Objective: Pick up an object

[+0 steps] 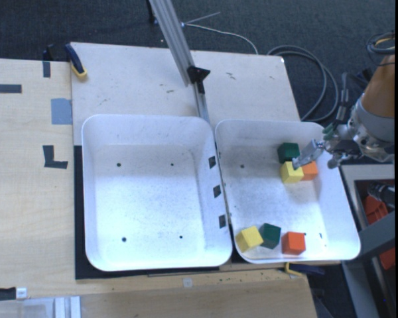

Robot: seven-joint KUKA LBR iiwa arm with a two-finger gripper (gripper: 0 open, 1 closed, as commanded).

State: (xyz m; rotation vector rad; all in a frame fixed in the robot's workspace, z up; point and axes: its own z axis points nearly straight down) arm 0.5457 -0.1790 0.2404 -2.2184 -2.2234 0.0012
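White bins sit side by side on the desk (152, 78). At right of frame, the gripper (310, 152) touches a yellow block (291, 172); its grip can't be told.

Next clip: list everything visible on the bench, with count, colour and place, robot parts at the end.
right bin: 1, white, holds all six blocks
left bin: 1, white, beside it
green blocks: 2, one at upper group, one at near edge
yellow blocks: 2, upper group, near edge
orange blocks: 2, upper group, near edge
clamp: 1, blue and yellow, bench's far left corner
metal rail: 1, grey, slanting over bench
cables: grey, floor at far right
arm: 1, grey with orange band
pincer: 1, over upper block group
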